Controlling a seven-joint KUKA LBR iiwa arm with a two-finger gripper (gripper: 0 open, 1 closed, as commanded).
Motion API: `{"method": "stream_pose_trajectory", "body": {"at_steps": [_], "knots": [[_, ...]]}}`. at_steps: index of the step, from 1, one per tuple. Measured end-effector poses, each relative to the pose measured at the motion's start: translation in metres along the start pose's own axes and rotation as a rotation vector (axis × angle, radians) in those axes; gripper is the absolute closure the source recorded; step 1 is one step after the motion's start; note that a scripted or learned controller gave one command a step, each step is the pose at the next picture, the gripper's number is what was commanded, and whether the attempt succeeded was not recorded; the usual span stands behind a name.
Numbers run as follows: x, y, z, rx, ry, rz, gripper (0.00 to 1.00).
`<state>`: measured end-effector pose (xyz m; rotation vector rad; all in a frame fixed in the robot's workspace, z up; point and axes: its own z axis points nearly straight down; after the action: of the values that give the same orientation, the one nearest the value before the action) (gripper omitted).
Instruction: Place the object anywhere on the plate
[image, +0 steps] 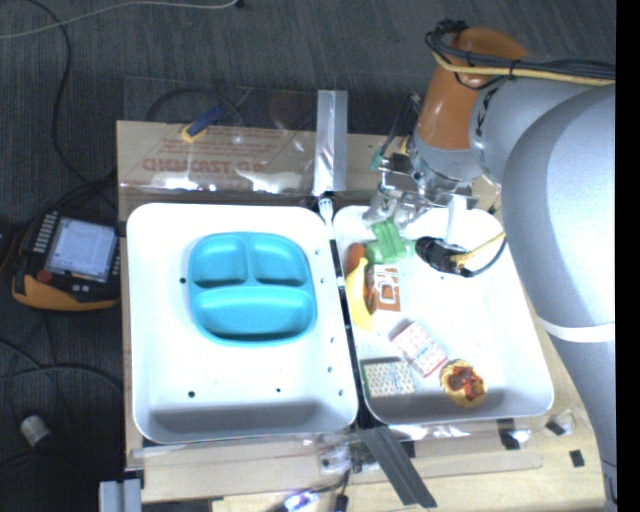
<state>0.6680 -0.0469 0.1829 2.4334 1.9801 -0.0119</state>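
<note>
Glossy blue plastic forms the plate (250, 285), a rounded, three-compartment tray lying left of centre in the left bin (160, 400). The gripper (388, 222), metallic below the orange wrist band, is at the upper part of the right bin (510, 330), its fingers closed on a small green block (387, 243) with its long axis roughly up-down in the frame, slightly tilted. Loose below it: an orange-brown carton (384, 288), a yellow curved piece (358, 300), two patterned flat packets (419, 348), and a round pizza-like toy (462, 381).
</note>
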Motion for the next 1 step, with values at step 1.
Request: {"method": "stream_pose_trajectory", "body": {"at_steps": [1], "knots": [[0.0963, -0.0791, 0.0002, 0.003, 0.009, -0.182, 1.00]]}}
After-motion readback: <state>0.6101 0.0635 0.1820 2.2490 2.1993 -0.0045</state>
